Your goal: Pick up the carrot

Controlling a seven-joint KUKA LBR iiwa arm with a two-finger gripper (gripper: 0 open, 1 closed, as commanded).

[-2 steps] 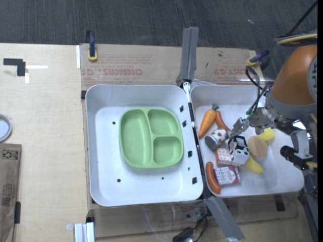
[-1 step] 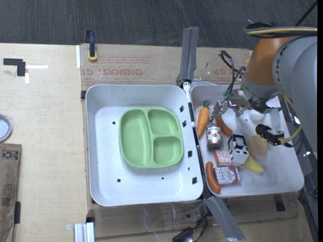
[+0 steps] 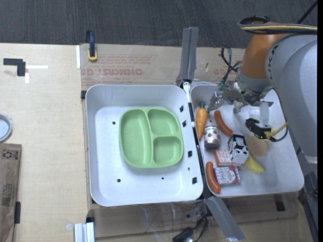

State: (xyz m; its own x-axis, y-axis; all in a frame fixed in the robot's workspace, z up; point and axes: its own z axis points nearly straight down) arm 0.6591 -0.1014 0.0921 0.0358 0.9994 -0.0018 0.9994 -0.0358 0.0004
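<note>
The carrot [image 3: 201, 121] is seen as a short orange taper with a small green top, the top pointing to 12 o'clock. It is laid lengthwise in the right bin [image 3: 282, 185], pressed close along that bin's left wall, just beside the divider between the two bins. At its 5 o'clock a small can [image 3: 211, 136] is found almost touching its tip, and at 3 o'clock a sausage [image 3: 223, 123] is laid slantwise, near but apart. Little open room is left on the carrot's left side; a narrow strip of bare white floor is seen between carrot and sausage. Above its green top the bin's corner is close. The gripper [image 3: 237, 101] is held at the carrot's 2 o'clock, over the bin's upper part; whether it is open or closed cannot be told. A green divided plate [image 3: 151, 137] is set in the left bin [image 3: 101, 160]
</note>
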